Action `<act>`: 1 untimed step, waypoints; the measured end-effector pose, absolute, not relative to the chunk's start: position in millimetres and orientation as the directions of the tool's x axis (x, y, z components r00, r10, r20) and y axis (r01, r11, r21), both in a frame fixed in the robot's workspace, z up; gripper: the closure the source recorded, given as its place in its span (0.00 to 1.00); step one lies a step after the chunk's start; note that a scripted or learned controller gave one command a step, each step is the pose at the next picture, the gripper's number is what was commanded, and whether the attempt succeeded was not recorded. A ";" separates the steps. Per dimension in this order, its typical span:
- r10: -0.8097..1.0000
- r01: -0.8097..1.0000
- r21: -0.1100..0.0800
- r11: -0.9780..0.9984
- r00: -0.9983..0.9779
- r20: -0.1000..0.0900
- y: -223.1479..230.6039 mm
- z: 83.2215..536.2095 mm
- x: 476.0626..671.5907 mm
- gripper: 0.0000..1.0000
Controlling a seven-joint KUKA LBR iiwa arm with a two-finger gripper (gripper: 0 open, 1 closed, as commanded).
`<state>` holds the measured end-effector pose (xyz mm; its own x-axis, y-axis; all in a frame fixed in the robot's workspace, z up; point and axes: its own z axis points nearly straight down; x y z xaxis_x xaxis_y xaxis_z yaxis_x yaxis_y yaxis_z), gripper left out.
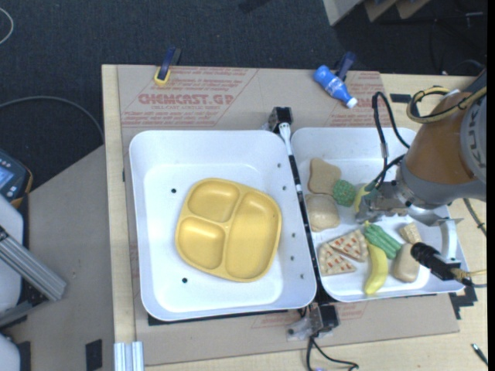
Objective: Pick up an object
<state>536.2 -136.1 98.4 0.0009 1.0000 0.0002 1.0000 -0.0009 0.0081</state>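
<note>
A bench seen from above holds two shallow white bins side by side. The left bin (pixel 147 207), filling the centre-left of the frame, contains a yellow divided plate (pixel 229 228) with three compartments, lying flat near its middle. The right bin (pixel 340 139), at centre-right, holds a cluster of toy food: a tan bread piece (pixel 323 174) near the top, a green broccoli-like piece (pixel 344 192) just below it, a pale roll (pixel 322 212) to the left, two pizza slices (pixel 342 253) at the lower left, a yellow banana (pixel 376 269) beside a green vegetable (pixel 382 239), and a beige piece (pixel 405 263) at the lower right. The grey and orange arm (pixel 437 157) enters from the right edge. Its gripper (pixel 371 204) sits low over the right bin, just right of the broccoli-like piece. I cannot tell how far the jaws are parted or whether they grip anything.
</note>
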 end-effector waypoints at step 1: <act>1.000 1.000 0.005 0.001 -0.001 -0.002 -136.0 141.8 533.6 1.00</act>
<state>533.6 -136.0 141.8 -0.0006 1.0000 -0.0022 1.0000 0.0006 0.0054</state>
